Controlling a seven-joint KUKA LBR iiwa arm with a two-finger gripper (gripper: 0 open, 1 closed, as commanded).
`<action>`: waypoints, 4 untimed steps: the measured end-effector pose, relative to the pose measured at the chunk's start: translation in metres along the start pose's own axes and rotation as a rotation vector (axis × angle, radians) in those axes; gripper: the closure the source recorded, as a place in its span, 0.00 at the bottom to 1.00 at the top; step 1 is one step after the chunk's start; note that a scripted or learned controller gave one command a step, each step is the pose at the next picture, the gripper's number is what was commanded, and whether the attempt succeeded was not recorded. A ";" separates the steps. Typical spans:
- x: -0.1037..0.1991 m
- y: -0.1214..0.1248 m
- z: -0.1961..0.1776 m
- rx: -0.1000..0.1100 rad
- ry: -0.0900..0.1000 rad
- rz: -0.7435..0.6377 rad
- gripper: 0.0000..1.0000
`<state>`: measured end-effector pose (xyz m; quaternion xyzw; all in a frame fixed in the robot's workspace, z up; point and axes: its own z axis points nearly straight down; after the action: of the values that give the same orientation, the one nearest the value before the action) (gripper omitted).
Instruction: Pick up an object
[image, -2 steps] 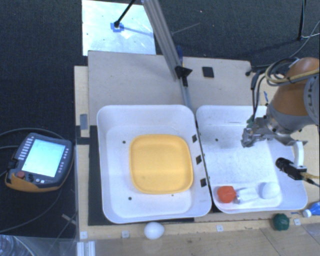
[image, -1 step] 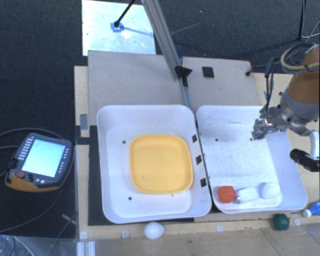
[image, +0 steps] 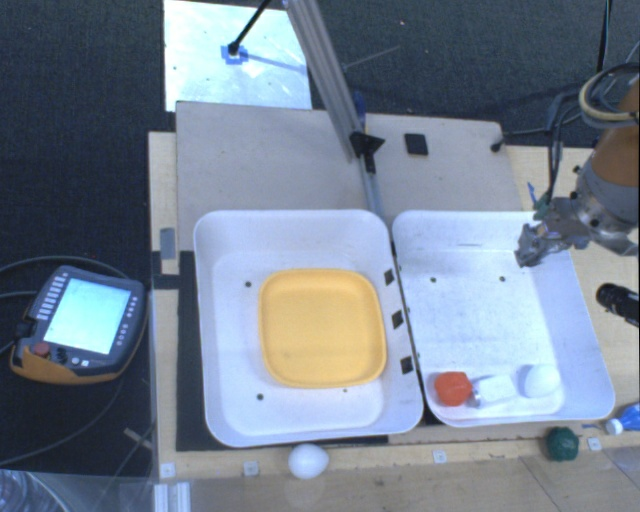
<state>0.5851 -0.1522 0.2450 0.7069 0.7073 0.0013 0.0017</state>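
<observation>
Above the right bin's (image: 560, 300) far edge hangs the gripper (image: 530, 250).

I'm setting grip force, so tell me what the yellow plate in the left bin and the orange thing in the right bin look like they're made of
Yellow plate: probably hard plastic, matte; even colour, smooth moulded rim, no glare.
Orange thing: possibly plastic or rubber; rounded, saturated colour, but too small to be sure.

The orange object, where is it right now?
The orange object lies in the right bin, near its front left corner, beside a small white piece.
</observation>
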 end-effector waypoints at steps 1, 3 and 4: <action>0.043 0.022 -0.004 0.003 0.002 -0.004 1.00; 0.155 0.047 0.011 0.004 0.002 -0.004 1.00; 0.195 0.061 0.016 0.004 0.002 -0.002 1.00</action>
<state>0.6465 0.0429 0.2296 0.7060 0.7082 0.0006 -0.0002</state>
